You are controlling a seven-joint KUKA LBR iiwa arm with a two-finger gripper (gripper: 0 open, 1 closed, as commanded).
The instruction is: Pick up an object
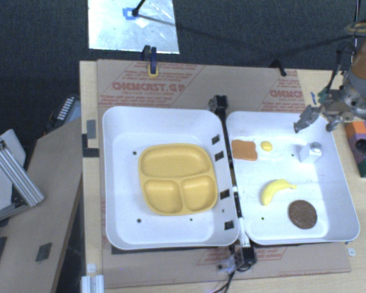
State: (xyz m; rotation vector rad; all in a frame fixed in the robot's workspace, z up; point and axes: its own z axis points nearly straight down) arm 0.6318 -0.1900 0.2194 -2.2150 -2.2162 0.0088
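Arm enters from right; end effector (318,119) hangs over far right corner of right bin (344,188), fingers apart, holding nothing. In that bin: banana (276,190), brown round cookie (302,214), orange block (244,150), small yellow piece (266,146). Left bin (119,182) has yellow divided tray (177,177).

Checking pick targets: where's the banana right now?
In the right bin, lower middle: the banana lies just left of and above the brown disc, below the orange block.

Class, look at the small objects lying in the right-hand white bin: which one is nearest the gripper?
The small grey-and-white metallic piece in the bin's upper right, just below the gripper. The yellow banana, round brown cookie, orange-brown slab and small yellow round piece lie farther away.
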